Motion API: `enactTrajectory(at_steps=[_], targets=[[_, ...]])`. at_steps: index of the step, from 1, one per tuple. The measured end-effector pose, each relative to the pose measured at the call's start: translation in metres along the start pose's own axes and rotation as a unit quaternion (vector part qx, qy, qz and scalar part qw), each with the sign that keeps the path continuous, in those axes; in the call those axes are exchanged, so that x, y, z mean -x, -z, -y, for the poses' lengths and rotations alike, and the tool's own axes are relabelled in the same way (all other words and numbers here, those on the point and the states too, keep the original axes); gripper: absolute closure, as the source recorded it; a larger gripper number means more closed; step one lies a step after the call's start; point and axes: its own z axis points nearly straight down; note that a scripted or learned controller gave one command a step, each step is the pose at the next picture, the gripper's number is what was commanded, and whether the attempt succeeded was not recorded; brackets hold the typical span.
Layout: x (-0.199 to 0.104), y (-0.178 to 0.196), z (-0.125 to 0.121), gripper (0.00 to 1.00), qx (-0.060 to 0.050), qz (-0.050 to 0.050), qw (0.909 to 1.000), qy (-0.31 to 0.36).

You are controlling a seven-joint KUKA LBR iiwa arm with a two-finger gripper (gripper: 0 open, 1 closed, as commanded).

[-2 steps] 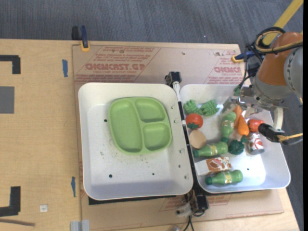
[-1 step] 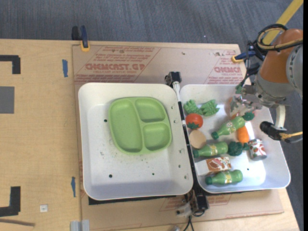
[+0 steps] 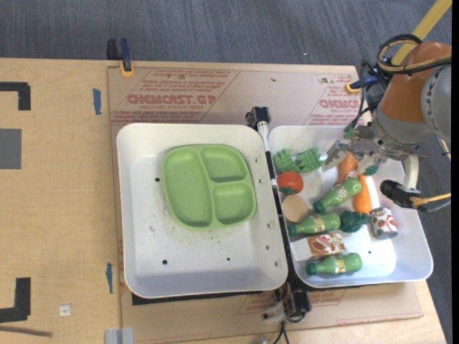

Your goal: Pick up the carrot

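Observation:
In the right bin [image 3: 409, 264], an orange carrot tip [image 3: 346, 167] pokes out just below my gripper [image 3: 356, 158]. A second orange, carrot-like piece [image 3: 363, 195] lies a little lower and to the right, beside a tilted green bottle [image 3: 341, 191]. The gripper hangs low over the bin's back right part, open, its fingers straddling the upper orange piece. The wrist hides that piece's top end. I cannot tell whether the two orange pieces are one object.
Crowding the right bin are green leafy toys [image 3: 297, 160], a red tomato [image 3: 290, 183], a tan round piece [image 3: 294, 208], two more green bottles [image 3: 315, 226] [image 3: 333, 265], a red-white can [image 3: 384, 223] and a packet [image 3: 326, 244]. A green divided plate [image 3: 209, 185] lies in the left bin [image 3: 136, 235].

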Motion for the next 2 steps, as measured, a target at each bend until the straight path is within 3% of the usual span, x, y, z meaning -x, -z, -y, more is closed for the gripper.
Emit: enactTrajectory(at_steps=[1, 2], targets=[[0.029, -0.016, 0.013, 0.0, 0.002, 0.004, 0.9994, -0.035], [0.039, -0.015, 0.043, 0.0, 0.006, 0.004, 0.9999, 0.014]])
